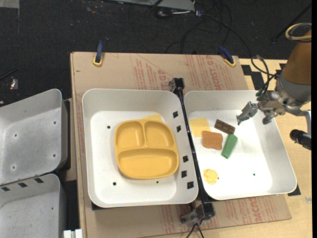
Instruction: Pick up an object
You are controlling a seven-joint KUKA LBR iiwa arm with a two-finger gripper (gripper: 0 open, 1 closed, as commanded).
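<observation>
On the tabletop (pixel 133 68), two shallow white bins sit side by side; places below are given from the right bin (pixel 277 177).

Item 1. Pincer (pixel 246 114): hovers over the right bin's upper right part, carried by the grey arm with its orange band entering from the right. One finger (pixel 244 115) juts toward the bin's middle; whether the jaws stand wide or closed I cannot tell. Nothing shows between them.

Item 2. Candidate objects, all lying in the right bin's left half:
- pale yellow slab (pixel 199 126), nearest the left wall;
- brown bar (pixel 224 127), just right of the slab, nearest the pincer;
- orange-brown piece (pixel 212 140), touching or just beside the slab's lower corner;
- green cylinder (pixel 229 146), tilted, just beside the orange-brown piece;
- small yellow lump (pixel 211 176), apart from the rest, toward the bin's lower left.

Item 3. Left bin (pixel 94 108): holds a yellow divided tray (pixel 146 149).

Step in hand, as judged: approach, no object yet lifted. The next move calls for travel toward the bin's left half, alignment over one piece, then descent; the brown bar and green cylinder lie closest, though crowding among neighbours could spoil a clean grip.
</observation>
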